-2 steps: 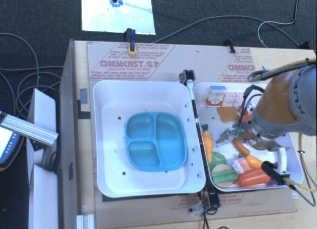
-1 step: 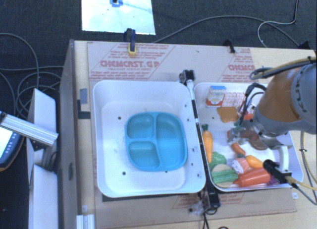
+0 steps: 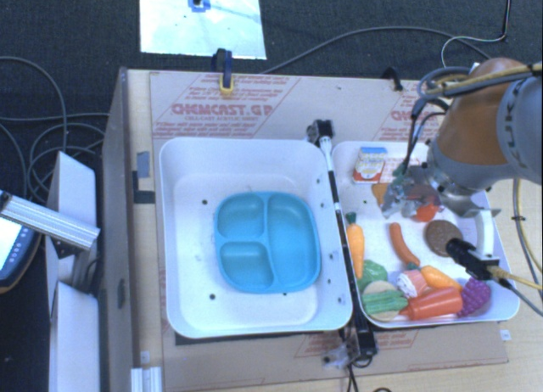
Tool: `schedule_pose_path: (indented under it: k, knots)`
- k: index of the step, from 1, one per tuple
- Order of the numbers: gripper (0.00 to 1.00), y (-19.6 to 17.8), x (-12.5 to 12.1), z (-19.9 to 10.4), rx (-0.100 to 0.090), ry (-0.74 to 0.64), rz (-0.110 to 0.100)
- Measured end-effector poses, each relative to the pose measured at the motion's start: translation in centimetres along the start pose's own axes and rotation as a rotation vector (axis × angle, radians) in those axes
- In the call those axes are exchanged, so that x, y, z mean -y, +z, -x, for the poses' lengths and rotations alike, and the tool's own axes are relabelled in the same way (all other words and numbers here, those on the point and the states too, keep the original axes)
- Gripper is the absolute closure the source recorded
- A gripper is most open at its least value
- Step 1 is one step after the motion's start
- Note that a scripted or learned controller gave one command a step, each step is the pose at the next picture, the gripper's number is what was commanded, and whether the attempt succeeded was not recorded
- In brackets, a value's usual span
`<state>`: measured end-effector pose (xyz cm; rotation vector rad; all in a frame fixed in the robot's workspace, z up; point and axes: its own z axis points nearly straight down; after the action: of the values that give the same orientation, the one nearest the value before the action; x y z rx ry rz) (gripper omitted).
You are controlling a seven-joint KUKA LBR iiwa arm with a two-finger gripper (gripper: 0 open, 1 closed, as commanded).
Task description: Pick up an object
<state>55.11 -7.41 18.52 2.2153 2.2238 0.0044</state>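
Note:
My gripper (image 3: 402, 196) is low over the upper middle of the right bin (image 3: 496, 256), at the end of the grey and orange arm (image 3: 479, 131) coming in from the right. A small red item (image 3: 427, 210) lies right beside it, partly hidden by the wrist. A white and red carton (image 3: 370, 164) lies just up and left of the gripper. Below it are a red sausage (image 3: 404, 244), a brown round cookie (image 3: 440, 236) and a carrot (image 3: 355, 247). The view does not show anything held.
The left bin (image 3: 191, 180) holds a blue divided plate (image 3: 265, 242). The right bin's front end is crowded with green pieces (image 3: 378, 288), orange pieces (image 3: 434, 300) and purple grapes (image 3: 476, 296). A divider with a black clamp (image 3: 321, 133) separates the bins. Cables trail behind.

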Motion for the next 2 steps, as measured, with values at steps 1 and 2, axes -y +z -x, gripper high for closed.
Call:
schedule_pose_path:
  k: [1,2]
  knots:
    - [0.00,0.1,0.0,0.0,0.000,0.001,-0.001]
    - [0.00,7.8,2.1,5.4,0.001,0.004,-0.005]
